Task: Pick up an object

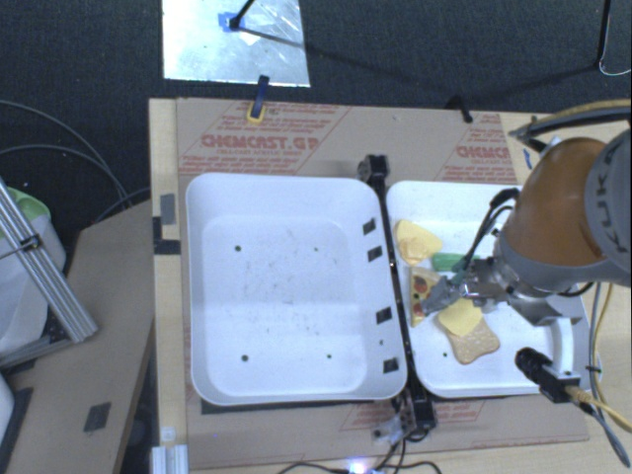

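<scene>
Arm (563, 215) over R bin (444, 383); pincer (444, 292) state unclear. Toast (472, 339), yellow pcs (417, 240), green item (447, 261) inside.

A single fixed camera looks down at a slant on the surface (326, 131), far enough back to take in both white bins. The left bin (286, 191) sits near mid-frame; the right bin (444, 194) lies beside it, with dark floor (79, 57) beyond the left bin.
</scene>
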Available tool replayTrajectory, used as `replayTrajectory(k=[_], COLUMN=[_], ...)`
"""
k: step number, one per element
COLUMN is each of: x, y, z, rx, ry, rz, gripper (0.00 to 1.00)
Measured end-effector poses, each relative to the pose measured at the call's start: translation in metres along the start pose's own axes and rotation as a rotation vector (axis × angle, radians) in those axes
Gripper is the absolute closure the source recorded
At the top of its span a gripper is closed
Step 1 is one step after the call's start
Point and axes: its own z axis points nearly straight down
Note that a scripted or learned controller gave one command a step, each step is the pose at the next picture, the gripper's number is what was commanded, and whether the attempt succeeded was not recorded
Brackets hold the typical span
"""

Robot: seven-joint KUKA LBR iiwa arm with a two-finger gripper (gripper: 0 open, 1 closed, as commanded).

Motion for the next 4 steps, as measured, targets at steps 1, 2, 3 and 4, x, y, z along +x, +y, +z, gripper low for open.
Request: replayTrajectory(k=[1, 2, 3, 4], x=[-0.118, -0.154, -0.058, -0.030], y=[-0.001, 0.018, 0.027, 0.069], z=[0.066, 0.096, 0.097, 0.095], rx=[0.000, -0.009, -0.004, -0.011], ry=[-0.003, -0.001, 0.004, -0.008], rz=[0.007, -0.001, -0.013, -0.006], gripper=[0.00, 0.00, 0.00, 0.00])
